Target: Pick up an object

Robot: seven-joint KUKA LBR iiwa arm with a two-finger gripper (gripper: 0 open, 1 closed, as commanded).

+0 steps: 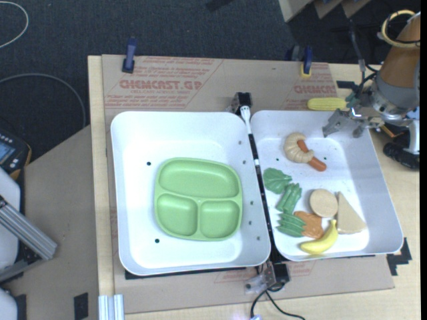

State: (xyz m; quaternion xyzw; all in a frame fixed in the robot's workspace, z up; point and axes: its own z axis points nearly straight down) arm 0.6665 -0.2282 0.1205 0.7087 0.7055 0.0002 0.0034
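Arm comes in from the right. Jaws [345,122] hang over the far right corner of the right bin [373,179], apart, nothing between them. I read this as a hover before a descent; no object picked yet.

Pickable things sit in the right bin, loosely heaped toward its near half, likely dumped rather than arranged:
- Croissant [294,145], tan, lumpy, nearest the jaws, with a carrot [313,160] touching it.
- Green leafy piece [275,178] and bean pods [288,199] near the bin's left wall, ribbed, matte.
- Round bread slice [323,203], pale wedge [348,217], banana [319,241] and an orange piece [309,223] crowded together, touching.

All look like smooth moulded plastic play food. The croissant looks easiest: stands clear of the heap, rounded.

Left of the right bin, the left bin [133,179] holds a green three-compartment tray [198,198], glossy, flat, centred. Yellow corn [325,103] lies on the tabletop [200,79] just beyond the right bin.
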